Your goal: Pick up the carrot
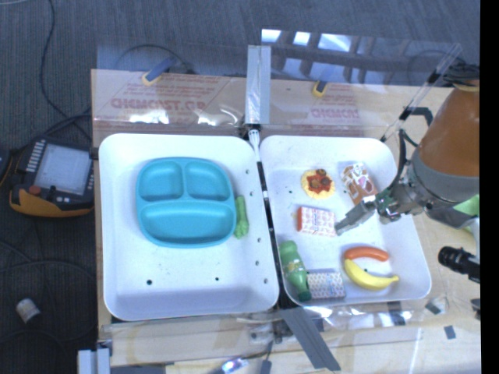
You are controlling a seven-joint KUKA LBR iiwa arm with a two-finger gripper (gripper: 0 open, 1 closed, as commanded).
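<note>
The carrot [366,253] is a short orange piece lying flat in the right bin [405,232], near its front right. It rests just above a yellow banana [372,276] and touches it or nearly so. My gripper [345,220] reaches in from the right over the middle of this bin. Its tip is beside a red and white cracker box [315,220], up and to the left of the carrot and apart from it. I see nothing held in it.
The right bin also holds a round pizza toy [318,182], a snack pack [359,181], a green bottle [294,266] and a grey packet [326,284]. In the left bin [125,287] sit a blue divided plate [186,201] and a green piece [242,216].
</note>
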